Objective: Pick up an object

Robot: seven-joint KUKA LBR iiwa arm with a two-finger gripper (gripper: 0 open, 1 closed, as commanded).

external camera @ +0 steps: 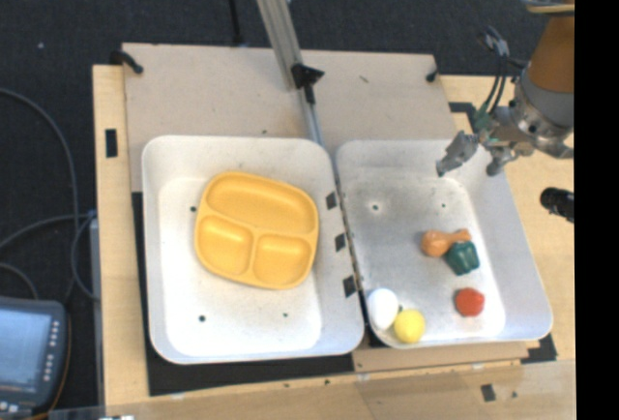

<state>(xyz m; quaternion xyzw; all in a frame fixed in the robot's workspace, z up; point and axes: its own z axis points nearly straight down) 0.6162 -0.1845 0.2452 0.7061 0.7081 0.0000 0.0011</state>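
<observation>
The gripper (pixel 476 155) is hovering over the right bin's (pixel 387 178) far right corner, its fingers spread wide with nothing between them. An orange piece (pixel 437 242), green pepper (pixel 462 258), red ball (pixel 469 302), lemon (pixel 409 325) and egg (pixel 383 307) are lying toward the near edge. A yellow tray (pixel 256 229) is sitting in the left bin (pixel 174 312).

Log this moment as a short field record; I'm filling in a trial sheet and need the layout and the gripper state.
left bin: holds a yellow divided plate
right bin: holds orange piece, green piece, red ball, white ball, yellow ball
gripper: above the right bin's far right corner, fingers apart, nothing between them
task status: no object picked up yet
</observation>
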